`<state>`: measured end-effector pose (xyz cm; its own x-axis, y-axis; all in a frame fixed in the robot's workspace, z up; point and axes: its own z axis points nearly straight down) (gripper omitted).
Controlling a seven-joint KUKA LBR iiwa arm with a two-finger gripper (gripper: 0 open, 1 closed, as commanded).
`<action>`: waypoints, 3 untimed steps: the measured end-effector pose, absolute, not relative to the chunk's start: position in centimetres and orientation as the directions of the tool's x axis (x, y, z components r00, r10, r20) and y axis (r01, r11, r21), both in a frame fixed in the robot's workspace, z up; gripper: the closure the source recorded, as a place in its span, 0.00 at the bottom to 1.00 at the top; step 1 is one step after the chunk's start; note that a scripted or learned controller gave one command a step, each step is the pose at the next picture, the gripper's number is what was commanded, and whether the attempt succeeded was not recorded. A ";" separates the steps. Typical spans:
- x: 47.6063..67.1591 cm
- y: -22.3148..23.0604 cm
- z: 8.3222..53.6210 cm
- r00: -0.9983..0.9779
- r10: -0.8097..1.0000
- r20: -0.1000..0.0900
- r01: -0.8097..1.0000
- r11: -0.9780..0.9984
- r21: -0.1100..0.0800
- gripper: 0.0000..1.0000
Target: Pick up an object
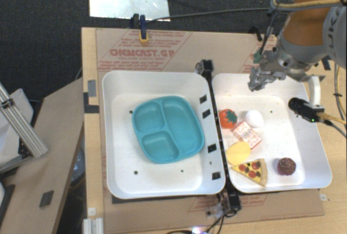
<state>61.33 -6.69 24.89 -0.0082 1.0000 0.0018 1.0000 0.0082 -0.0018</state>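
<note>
Hovering above the far part of the right shallow white plastic bin (320, 170), the grey two-finger gripper (257, 83) looks to be in the approach step of the pick, with nothing between its fingers; whether those fingers stand apart or together I cannot tell, since they read as one dark blur against the bin floor. All the candidates lie nearer the camera than the gripper, along the bin's left wall: a small red toy tomato with a green top (228, 117), just beside it a smooth white egg-shaped piece (254, 118), then a little pink-and-white patterned box (247, 134), a flat yellow rounded piece (238, 152) touching that box, and a toy pizza slice with red dots (251, 171) at the near edge. A dark maroon ball-shaped toy (287, 166) sits apart toward the bin's right side. My judgement is that the next move calls for travelling toward the camera and descending over one item; the white egg piece is the closest and stands fairly free of its neighbours, though its rounded surface may slip. The teal three-compartment plastic tray (168, 128) lies in the left bin.
</note>
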 end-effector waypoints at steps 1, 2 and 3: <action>60.0 -1.1 24.2 -0.010 1.000 0.003 1.000 0.010 -0.001 1.00; 57.5 3.6 22.5 -0.009 1.000 0.002 1.000 0.009 -0.003 1.00; 54.5 9.3 22.4 -0.010 1.000 0.003 1.000 0.010 -0.002 1.00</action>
